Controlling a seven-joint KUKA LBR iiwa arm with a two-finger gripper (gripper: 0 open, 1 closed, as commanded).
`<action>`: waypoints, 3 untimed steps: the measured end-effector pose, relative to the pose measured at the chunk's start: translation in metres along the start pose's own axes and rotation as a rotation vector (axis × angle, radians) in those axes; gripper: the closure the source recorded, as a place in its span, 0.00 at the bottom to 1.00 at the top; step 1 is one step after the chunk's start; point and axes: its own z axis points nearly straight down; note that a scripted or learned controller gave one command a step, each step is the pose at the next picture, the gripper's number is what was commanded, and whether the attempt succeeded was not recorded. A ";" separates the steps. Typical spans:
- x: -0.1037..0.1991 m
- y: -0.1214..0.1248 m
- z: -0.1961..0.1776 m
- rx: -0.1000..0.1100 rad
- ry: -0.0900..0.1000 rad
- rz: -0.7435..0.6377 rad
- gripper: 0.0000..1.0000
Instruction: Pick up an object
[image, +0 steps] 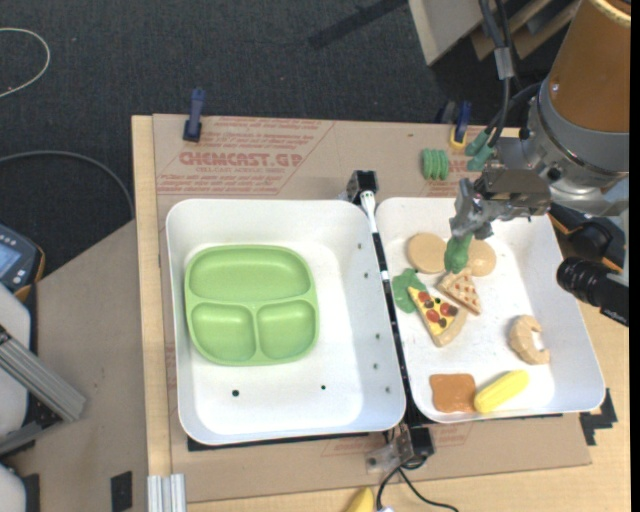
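My claw (462, 238) is down in the right bin (570, 330), over the far cluster of toy food, and there's a green piece (458, 253) right at its tips. It looks pinched between my fingers, but it's small and partly masked by the claw body, so I can't tell for sure whether the fingers are closed on it or just straddling it. The piece sits across the seam between two tan round slices (428, 252), touching or just above them; can't resolve which. The rest of the right bin is loose and spread out, which I'd guess is deliberate so single items can be grabbed: pizza slice (438, 314) and a wedge sandwich piece (464, 292) near centre, a green leafy piece (404, 288) beside the divider, a bagel-like piece (528, 340) toward the right wall, an orange-brown square slice (452, 392) and a yellow corn-like piece (500, 390) at the near edge. The left bin (190, 300) carries a green divided tray (250, 303), likely the drop target, well apart from my claw. A green toy (434, 164) lies on the bench (250, 155) outside both bins. Risk as I judge it: crowded neighbours under the tips, so a lift could drag a slice or slip.
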 end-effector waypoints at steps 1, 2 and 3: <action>-0.065 -0.004 0.094 0.026 -0.004 0.012 1.00; -0.099 0.009 0.142 0.023 -0.002 0.008 1.00; -0.142 0.000 0.197 0.024 -0.001 0.008 1.00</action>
